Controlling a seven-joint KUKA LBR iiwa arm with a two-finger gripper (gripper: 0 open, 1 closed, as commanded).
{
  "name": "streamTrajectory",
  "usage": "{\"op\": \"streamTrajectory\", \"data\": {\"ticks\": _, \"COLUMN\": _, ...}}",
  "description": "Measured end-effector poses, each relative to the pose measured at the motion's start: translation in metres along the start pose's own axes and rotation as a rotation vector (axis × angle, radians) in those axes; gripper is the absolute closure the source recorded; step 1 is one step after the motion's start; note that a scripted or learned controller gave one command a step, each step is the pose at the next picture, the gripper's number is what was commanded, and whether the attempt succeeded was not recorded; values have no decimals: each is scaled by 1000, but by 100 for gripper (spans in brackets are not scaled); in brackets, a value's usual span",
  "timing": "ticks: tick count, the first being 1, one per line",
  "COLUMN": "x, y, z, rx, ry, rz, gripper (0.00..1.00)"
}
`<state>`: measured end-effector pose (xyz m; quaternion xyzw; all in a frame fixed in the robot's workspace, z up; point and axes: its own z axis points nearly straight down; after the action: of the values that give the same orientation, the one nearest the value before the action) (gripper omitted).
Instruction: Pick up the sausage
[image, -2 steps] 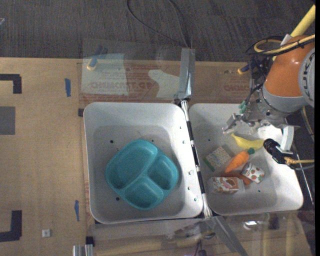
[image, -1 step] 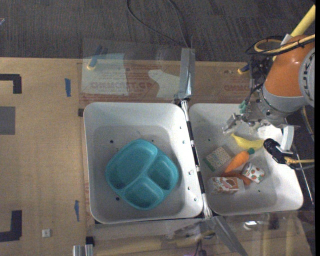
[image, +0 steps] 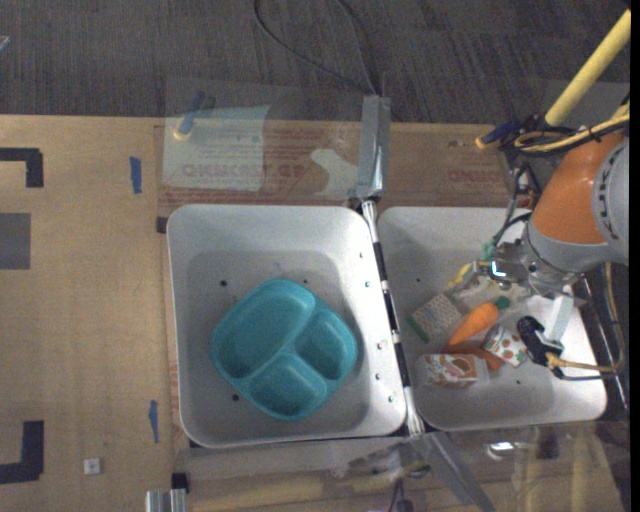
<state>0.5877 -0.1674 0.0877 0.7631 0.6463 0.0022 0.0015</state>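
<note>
Poised with gripper (image: 497, 283) at the carrot's (image: 476, 319) 12 o'clock in the right bin (image: 570, 398), grip unreadable, presumably lining up on the likely sausage (image: 478, 352) at its 6 o'clock.

Grey arm (image: 612, 200) with orange band, yellow cables

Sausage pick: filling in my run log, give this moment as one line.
arm over right bin | gripper above carrot | grasp unconfirmed | teal tray in left bin
</note>
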Motion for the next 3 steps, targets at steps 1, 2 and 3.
{"op": "streamTrajectory", "data": {"ticks": 1, "x": 56, "y": -17, "z": -20, "rx": 7, "ry": 0, "rz": -214, "gripper": 0}}
{"op": "streamTrajectory", "data": {"ticks": 2, "x": 37, "y": -109, "z": -71, "rx": 7, "ry": 1, "rz": -395, "gripper": 0}}
{"op": "streamTrajectory", "data": {"ticks": 3, "x": 15, "y": -101, "z": -24, "rx": -22, "ry": 5, "rz": -557, "gripper": 0}}
